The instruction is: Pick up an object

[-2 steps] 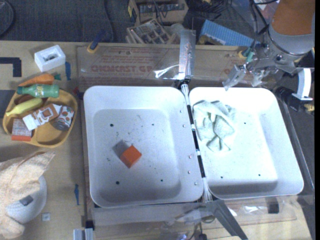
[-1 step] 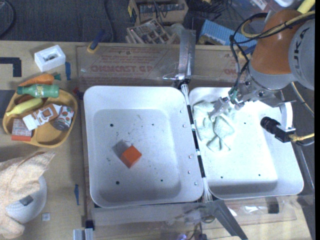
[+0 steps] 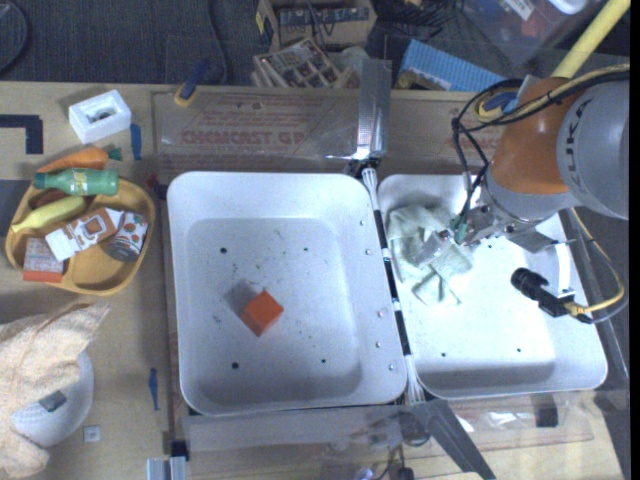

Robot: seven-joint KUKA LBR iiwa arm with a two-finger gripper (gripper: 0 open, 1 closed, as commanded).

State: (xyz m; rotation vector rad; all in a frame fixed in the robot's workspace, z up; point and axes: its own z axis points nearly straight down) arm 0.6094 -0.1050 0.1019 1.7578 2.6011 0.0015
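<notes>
An orange block (image 3: 263, 312) lies near the middle of the left bin (image 3: 190, 208). In the right bin (image 3: 560, 368) a crumpled pale green-white cloth (image 3: 420, 251) sits at the upper left. My gripper (image 3: 447, 245) reaches in from the right and is down on that cloth, at its right part. The arm's orange band (image 3: 530, 158) and grey wrist rise above it. The fingertips are lost against the cloth.
A black cable fitting (image 3: 532, 286) hangs over the right bin beside the arm. A yellow bowl (image 3: 110, 273) of toy food stands left of the bins. A beige cloth (image 3: 45, 353) lies at lower left. A clear plastic sheet (image 3: 270, 128) lies behind the left bin.
</notes>
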